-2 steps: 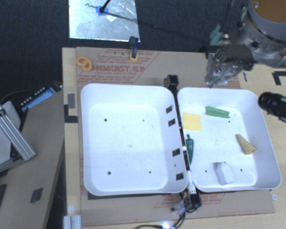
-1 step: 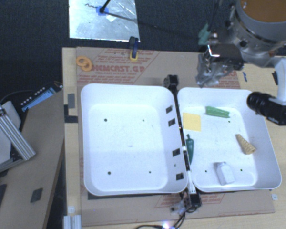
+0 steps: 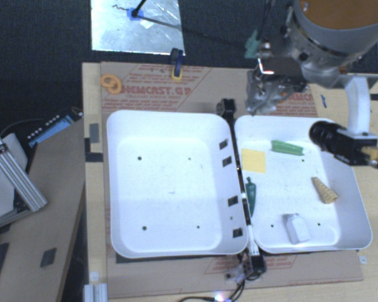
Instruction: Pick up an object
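While the tabletop (image 3: 91,187) runs off the frame at the left and bottom, two white bins sit on it side by side. Left bin (image 3: 170,181) shows bare floor with small dark dots. Right bin (image 3: 302,181) holds five things, each apart from the others: one dark green pepper (image 3: 250,192) against the left wall, one yellow square (image 3: 253,160), one green bar (image 3: 286,147) toward the back, one pale block (image 3: 297,227) near the front, and one tan cone (image 3: 325,190) at the right. Above the back rim the tool (image 3: 264,96) hangs in glare and clutter; I cannot tell how it stands. Overhead, the arm (image 3: 340,14) is cut off by the top edge.
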Available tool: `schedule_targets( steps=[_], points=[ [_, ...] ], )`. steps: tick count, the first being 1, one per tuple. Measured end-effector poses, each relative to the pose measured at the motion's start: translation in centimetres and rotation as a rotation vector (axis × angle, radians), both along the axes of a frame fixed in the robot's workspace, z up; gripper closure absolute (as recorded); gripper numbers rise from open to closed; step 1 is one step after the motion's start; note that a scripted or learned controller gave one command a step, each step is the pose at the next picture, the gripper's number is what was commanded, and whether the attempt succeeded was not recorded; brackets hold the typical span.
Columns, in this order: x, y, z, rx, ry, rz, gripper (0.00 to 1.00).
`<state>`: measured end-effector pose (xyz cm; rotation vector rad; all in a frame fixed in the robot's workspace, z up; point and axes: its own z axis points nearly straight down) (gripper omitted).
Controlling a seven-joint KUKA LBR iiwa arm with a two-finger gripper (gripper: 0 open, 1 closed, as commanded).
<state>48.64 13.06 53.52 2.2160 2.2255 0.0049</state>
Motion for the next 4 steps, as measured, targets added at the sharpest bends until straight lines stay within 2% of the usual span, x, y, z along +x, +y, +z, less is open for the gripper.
schedule_targets(
  steps=[4],
  points=[
    [0.0,9.6,0.0,0.000,0.001,0.000,1.00]
  ],
)
